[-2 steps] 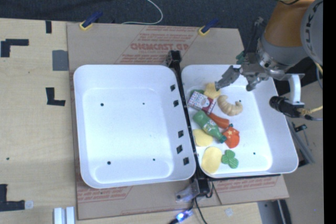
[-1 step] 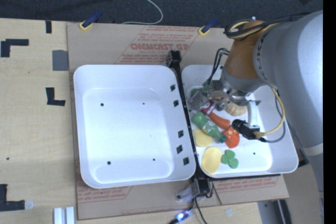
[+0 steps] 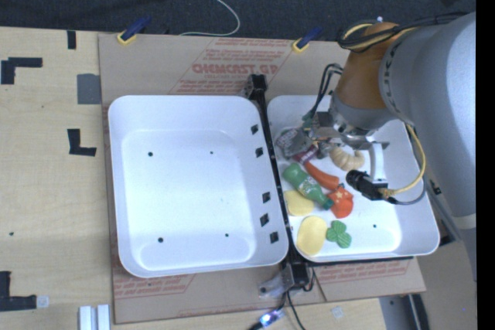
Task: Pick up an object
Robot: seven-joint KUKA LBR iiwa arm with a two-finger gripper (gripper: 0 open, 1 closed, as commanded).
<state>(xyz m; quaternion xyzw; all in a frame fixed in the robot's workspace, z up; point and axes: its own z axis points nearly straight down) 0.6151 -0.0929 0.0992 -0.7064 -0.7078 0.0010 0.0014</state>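
The right bin [image 3: 387,236] holds a heap of small toy foods: a green piece [image 3: 296,175], an orange carrot-like stick [image 3: 321,173], a red piece [image 3: 341,202], two yellow pieces [image 3: 298,203] [image 3: 312,234], a green leafy piece [image 3: 338,235] and a cream piece [image 3: 347,159]. My gripper [image 3: 313,139] reaches down from the orange-banded wrist [image 3: 363,81] into the far left part of this bin, just above the heap, next to a greyish item [image 3: 291,140].
The left bin [image 3: 186,182] lies beside the right one, with black clips along the shared rim [image 3: 267,166]. Both rest on a cardboard sheet [image 3: 224,69]. A yellow cable [image 3: 414,182] loops off the wrist over the right bin.
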